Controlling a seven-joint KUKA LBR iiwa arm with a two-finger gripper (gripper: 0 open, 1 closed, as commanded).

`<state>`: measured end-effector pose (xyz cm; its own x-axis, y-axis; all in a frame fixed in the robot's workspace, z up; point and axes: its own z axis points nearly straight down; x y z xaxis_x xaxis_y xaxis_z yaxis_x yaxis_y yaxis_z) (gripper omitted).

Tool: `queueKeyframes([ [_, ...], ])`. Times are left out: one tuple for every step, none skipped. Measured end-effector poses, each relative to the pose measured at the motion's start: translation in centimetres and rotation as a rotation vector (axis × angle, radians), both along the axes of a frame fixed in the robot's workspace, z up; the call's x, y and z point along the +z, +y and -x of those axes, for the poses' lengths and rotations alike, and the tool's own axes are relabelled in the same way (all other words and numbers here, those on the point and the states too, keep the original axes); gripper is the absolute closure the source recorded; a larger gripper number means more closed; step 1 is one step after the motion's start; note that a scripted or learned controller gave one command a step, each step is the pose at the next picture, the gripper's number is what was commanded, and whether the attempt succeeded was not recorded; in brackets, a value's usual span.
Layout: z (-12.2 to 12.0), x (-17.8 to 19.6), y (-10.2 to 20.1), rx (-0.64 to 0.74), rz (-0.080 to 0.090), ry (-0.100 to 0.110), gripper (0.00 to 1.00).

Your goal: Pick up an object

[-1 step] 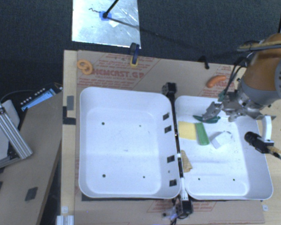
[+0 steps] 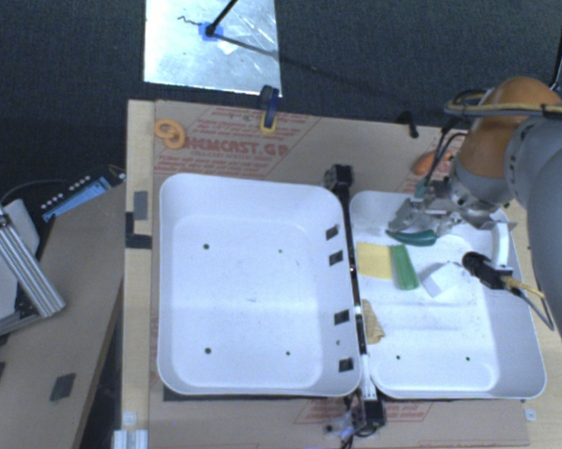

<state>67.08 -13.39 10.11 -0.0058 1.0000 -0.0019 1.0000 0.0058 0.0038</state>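
The right bin (image 2: 518, 363) holds a flat yellow piece (image 2: 373, 261), a green stick (image 2: 404, 268) lying against it, a dark teal curved thing (image 2: 415, 239) and a small white block (image 2: 435, 279). A tan scrap (image 2: 372, 324) lies by the divider between the bins. My gripper (image 2: 419, 217) hangs low over the back of the right bin, right above the teal thing and close to it. I cannot tell if it touches it.
The left bin (image 2: 166, 260) sits beside the right one. On the cardboard behind the bins lie an orange ring (image 2: 170, 133), a blue and yellow clamp (image 2: 267, 110) and an orange thing (image 2: 425, 164). My arm covers the right bin's back right corner.
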Motion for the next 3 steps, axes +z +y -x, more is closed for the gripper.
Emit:
queueKeyframes([
  [0.1,1.6,0.1,0.001,0.000,-0.002,1.00],
  [1.4,11.6,13.2,0.012,-0.008,-0.009,1.00],
  [0.0,23.0,11.6,0.000,-0.001,-0.012,1.00],
])
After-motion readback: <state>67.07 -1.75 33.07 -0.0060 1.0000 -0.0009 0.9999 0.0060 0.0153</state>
